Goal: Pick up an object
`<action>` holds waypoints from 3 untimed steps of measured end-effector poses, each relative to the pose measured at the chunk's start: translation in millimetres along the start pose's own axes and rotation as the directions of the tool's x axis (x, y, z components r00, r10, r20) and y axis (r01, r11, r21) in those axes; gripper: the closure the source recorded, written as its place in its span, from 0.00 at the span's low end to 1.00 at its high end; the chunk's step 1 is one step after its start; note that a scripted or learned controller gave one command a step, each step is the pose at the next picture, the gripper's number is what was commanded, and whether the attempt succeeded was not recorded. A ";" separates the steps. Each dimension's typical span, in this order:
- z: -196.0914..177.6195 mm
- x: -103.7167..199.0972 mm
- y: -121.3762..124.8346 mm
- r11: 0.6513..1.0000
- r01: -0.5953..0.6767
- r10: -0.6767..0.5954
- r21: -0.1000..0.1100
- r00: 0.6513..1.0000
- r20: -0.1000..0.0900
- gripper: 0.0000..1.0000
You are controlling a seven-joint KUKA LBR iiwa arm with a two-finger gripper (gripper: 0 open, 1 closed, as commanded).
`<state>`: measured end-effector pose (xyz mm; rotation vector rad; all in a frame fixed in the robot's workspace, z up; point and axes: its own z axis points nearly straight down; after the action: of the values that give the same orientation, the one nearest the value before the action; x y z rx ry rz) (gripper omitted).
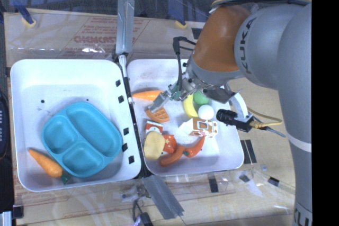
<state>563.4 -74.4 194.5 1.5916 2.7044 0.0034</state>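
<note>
Hovering over right bin, nothing grasped

Nearest the camera: red chili [186, 152] and potato-like piece [153, 145] at the front of the right bin [233, 159]. Further back, the waffle-textured orange piece [158, 114] sits just below-left of the claw [170, 94], touching or nearly so; its long axis is unclear. Claw looks spread, no object between the fingers. Behind it lies a carrot [146, 95], pointing left-right

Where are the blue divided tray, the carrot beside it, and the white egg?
blue divided tray [82, 137]: camera view, on the ridge between its compartments.
carrot [45, 162]: camera view, middle of its orange body, left bin.
white egg [205, 112]: camera view, centre of its shell, right bin.
</note>
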 end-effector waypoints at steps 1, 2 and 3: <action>67.2 -56.1 46.1 1.000 0.010 -0.010 0.010 1.000 -0.005 0.00; 98.0 -29.1 0.4 0.962 0.271 -0.271 -0.004 0.963 0.004 0.00; 90.9 -28.2 -1.0 0.961 0.277 -0.277 0.002 0.961 -0.001 1.00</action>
<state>576.5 -99.5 103.6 1.1980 2.9013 0.0008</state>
